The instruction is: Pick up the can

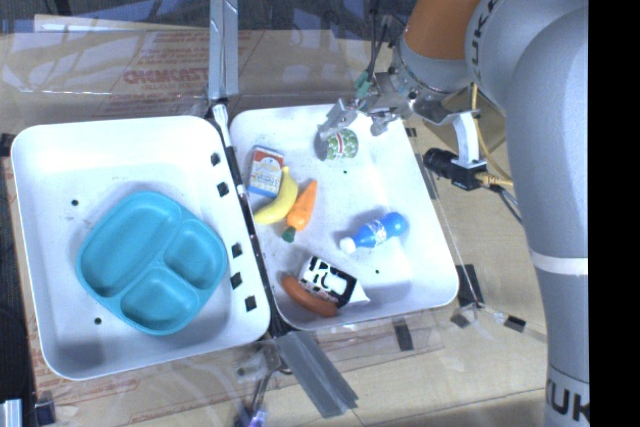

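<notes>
In the camera view, the small round metal can (341,144) with a green and red label sits at the 12 o'clock end of the right white bin (425,215). The silver two-finger gripper (347,118) is just above it, fingers narrow and closing around its top.

At 7 o'clock from the can lie a yellow banana (277,204) and an orange carrot (302,203).

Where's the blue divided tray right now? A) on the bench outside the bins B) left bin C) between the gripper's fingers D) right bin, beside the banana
B: the tray lies flat in the left bin, apart from the food items in the right bin.
</notes>
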Controlling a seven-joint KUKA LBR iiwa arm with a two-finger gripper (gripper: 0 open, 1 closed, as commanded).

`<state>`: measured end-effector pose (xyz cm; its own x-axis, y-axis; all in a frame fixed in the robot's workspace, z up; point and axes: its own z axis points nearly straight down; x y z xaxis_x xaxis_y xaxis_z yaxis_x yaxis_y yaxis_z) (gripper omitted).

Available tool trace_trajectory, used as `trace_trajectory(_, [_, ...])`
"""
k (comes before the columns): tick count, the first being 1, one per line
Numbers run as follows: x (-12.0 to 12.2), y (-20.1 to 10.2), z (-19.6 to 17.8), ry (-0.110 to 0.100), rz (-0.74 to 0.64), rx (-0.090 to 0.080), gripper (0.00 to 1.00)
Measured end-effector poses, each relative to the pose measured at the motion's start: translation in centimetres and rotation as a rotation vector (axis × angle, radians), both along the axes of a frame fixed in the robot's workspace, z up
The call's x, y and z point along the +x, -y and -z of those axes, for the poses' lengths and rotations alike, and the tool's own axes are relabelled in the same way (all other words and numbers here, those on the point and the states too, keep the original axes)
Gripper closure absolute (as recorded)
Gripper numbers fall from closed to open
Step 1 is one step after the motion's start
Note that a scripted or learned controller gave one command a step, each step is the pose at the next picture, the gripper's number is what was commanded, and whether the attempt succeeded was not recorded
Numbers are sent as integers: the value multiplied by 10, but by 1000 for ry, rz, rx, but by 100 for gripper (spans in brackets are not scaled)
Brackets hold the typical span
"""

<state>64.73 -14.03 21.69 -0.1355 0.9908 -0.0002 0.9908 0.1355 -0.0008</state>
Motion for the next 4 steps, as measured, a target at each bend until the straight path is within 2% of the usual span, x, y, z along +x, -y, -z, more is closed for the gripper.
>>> trace_trajectory(1, [9,6,126,-6,37,0,0])
trace_trajectory(2, [9,-11,101,-2,11,0,0])
trace_trajectory(3, [9,6,14,0,276,-1,0])
trace_trajectory(4, [10,4,126,-2,163,1,0])
